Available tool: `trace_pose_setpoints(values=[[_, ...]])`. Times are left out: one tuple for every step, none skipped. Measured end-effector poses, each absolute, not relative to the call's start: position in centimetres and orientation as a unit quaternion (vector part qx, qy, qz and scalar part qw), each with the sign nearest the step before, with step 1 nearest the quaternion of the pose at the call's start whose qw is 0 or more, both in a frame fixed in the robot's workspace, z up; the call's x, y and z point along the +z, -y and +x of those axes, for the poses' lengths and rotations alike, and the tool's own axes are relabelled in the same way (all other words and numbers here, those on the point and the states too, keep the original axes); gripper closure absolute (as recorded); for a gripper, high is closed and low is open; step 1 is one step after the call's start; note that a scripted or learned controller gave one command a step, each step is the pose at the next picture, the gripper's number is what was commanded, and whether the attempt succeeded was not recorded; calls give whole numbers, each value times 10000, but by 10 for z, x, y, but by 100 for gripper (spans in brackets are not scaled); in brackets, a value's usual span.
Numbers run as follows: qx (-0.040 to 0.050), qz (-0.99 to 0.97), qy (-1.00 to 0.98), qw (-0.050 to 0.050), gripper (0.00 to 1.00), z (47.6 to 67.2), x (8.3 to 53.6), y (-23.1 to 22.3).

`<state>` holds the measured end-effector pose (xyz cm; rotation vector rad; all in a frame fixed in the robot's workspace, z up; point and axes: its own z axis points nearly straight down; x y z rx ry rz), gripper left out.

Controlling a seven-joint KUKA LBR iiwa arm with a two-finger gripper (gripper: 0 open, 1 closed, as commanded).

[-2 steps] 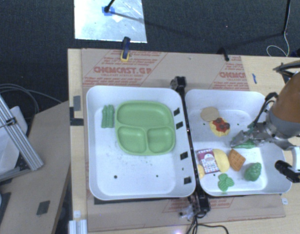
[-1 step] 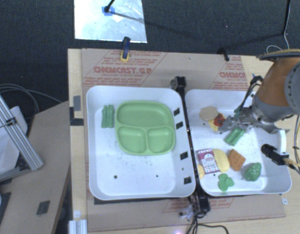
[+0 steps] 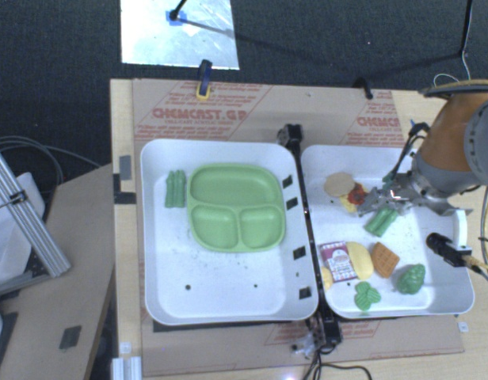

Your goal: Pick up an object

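1. In the camera view, the gripper [image 3: 384, 204] was down inside the right bin [image 3: 464, 290], reached in from the right, with its tip over the upper end of a green cylinder-like piece [image 3: 380, 222].
2. How far its fingers stood apart could not be told, nor whether the green piece sat between them; it looked to lie on the bin floor, so I judged nothing lifted yet.
3. Taking the green piece as landmark: a tan round piece [image 3: 338, 184] and a red-and-yellow piece [image 3: 355, 196] lay up and to its left, an orange wedge [image 3: 385, 258] just below it, a yellow piece [image 3: 360, 260] and a small red-printed card [image 3: 337, 261] below and left, a green broccoli-like piece [image 3: 411, 279] below and right, and a small green leafy piece [image 3: 366, 296] further below.
4. Well to its left, the left bin [image 3: 161, 291] held a green divided plate [image 3: 235, 207] and a green ridged strip [image 3: 175, 188].
5. By my judgement the approach was done; closing, gripping and raising were left.
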<state>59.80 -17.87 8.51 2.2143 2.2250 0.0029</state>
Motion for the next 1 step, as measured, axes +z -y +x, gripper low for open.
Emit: trace_pose_setpoints(values=[[13, 7056, -7086, 15, 0, 603, 85, 179]])
